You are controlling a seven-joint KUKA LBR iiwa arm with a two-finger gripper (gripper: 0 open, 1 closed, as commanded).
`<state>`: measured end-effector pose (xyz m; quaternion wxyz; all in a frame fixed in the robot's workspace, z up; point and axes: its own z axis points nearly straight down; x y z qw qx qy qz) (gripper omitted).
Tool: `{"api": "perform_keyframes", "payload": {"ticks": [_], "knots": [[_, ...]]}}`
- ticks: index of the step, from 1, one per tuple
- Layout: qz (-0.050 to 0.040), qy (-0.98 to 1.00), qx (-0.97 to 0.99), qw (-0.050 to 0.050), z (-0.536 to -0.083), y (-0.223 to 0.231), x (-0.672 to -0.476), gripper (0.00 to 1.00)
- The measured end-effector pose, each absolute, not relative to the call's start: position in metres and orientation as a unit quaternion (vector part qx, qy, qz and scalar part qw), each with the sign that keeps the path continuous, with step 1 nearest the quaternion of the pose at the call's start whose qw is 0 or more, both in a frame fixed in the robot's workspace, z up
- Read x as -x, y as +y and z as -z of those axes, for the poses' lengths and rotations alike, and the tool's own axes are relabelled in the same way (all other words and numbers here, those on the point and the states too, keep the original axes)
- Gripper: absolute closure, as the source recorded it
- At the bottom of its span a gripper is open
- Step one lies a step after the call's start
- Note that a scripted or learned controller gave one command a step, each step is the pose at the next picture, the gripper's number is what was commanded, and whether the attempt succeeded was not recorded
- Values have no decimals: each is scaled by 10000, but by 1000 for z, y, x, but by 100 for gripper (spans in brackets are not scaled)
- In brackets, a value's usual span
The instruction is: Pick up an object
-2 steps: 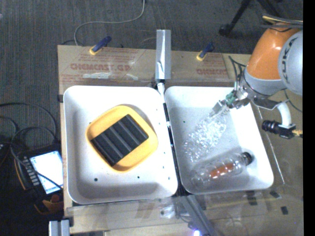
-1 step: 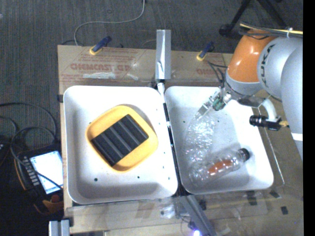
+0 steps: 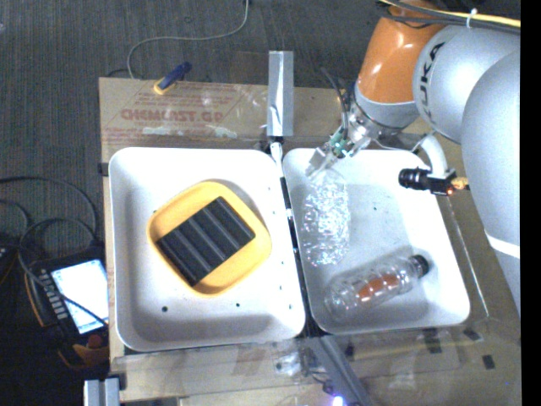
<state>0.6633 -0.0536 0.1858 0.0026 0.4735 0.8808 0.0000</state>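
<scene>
One crinkled clear plastic bottle (image 3: 325, 218) hangs lengthwise toward six o'clock from the jaws (image 3: 336, 149), apparently clamped on its top.

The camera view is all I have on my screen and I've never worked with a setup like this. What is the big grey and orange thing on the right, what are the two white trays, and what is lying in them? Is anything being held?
You are looking down at a slant from one fixed camera above a bench. The grey and orange shape is a robot arm reaching in from the right. Its hand sits at the far edge of the right bin.

The two white trays are shallow bins side by side. The left bin holds a yellow tray with a dark ribbed insert. The right bin holds a crumpled clear plastic bottle just below the hand, and a second clear bottle with a dark cap lying on its side nearer the front.

I cannot tell whether the hand is gripping the crumpled bottle; the view is too unclear there.
</scene>
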Motion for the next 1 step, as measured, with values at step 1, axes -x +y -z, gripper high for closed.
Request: {"api": "perform_keyframes", "payload": {"ticks": [1], "knots": [[1,8600,-5103,-2,-184,-73,-612,100]]}}
